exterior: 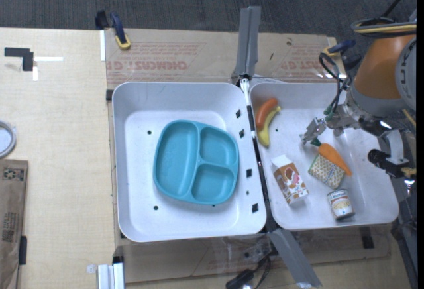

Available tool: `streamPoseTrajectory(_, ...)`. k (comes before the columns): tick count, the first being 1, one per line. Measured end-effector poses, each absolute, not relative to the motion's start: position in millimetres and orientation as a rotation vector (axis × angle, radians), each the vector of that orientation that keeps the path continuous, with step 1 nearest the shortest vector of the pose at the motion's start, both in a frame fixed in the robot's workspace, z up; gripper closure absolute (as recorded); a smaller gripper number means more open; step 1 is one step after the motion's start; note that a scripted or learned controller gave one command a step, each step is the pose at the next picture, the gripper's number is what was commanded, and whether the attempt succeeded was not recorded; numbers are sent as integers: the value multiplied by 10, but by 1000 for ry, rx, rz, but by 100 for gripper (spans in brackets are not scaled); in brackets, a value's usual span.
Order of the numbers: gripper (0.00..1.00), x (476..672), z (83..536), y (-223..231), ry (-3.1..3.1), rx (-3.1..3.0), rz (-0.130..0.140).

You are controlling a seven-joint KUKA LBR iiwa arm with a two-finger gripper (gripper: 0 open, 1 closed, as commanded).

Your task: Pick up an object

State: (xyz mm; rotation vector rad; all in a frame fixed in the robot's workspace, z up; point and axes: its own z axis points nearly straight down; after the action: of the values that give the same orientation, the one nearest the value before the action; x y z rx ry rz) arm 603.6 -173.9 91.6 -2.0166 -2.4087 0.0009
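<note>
In the right bin lie an orange-and-yellow banana-shaped toy, a small white carton with a brown picture, a tan waffle-patterned piece, an orange carrot and a small can. My gripper hangs low over the middle of this bin, just up and left of the carrot. Its grey fingers point left and stand slightly apart, with nothing between them.
The left bin holds a blue three-compartment plate. A grey divider post rises between the bins at the back. My arm, with its orange band, covers the right bin's far right corner. Clamps and tape lie on the bench to the left.
</note>
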Motion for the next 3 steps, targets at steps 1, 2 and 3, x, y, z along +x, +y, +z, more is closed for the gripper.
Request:
streamPoseTrajectory(1,100,6039,1013,-1750,-2405,-2023,-1)
streamPoseTrajectory(2,0,6039,1013,-1749,-2406,-2022,0)
streamPoseTrajectory(3,0,5670,914,-1922,-2377,-2053,1)
